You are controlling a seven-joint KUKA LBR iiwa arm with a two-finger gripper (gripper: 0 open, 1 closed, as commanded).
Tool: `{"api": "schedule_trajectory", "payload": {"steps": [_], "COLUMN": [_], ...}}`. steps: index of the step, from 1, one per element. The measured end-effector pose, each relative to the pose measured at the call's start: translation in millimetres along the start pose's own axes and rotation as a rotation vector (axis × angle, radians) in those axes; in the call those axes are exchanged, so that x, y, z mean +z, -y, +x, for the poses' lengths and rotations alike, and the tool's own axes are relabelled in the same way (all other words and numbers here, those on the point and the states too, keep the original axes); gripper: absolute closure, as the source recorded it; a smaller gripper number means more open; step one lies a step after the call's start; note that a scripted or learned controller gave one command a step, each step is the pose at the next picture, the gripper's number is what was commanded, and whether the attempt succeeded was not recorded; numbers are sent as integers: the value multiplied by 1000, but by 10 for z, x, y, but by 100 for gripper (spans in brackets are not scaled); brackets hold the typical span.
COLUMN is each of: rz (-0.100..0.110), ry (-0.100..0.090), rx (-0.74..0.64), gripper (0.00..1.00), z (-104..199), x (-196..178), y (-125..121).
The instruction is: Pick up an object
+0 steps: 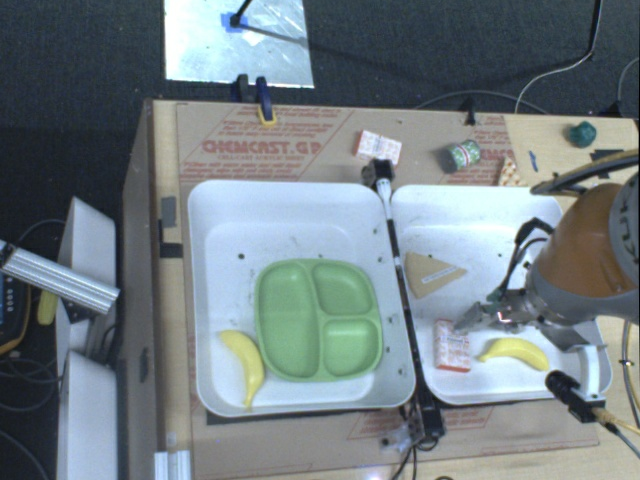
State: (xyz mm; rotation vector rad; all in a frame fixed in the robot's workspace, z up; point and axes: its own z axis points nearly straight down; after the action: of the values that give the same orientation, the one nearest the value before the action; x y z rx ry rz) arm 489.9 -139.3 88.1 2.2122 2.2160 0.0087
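In the right bin (500, 218) a yellow banana (515, 352) lies near the front wall. A small red-and-white packet (452, 346) sits just left of it. A tan wedge (430, 272) rests farther back by the divider. My gripper (487, 316) hangs low over the right bin, just above and between the packet and the banana. The orange-banded wrist (595, 248) rises behind it on the right. Nothing shows held in the gripper.
The left bin (230, 218) holds a green divided plate (320, 320) and a second yellow banana (245, 364) at its front left. A small tin (463, 154) and a label card (379, 147) lie on the bench behind the bins. A black cable runs along the divider.
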Motion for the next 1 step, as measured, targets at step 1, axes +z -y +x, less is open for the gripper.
{"api": "schedule_trajectory", "payload": {"steps": [1], "rz": [7], "ry": [-4], "rx": [-3], "gripper": [0], "z": [265], "x": [44], "y": [-1186]}}
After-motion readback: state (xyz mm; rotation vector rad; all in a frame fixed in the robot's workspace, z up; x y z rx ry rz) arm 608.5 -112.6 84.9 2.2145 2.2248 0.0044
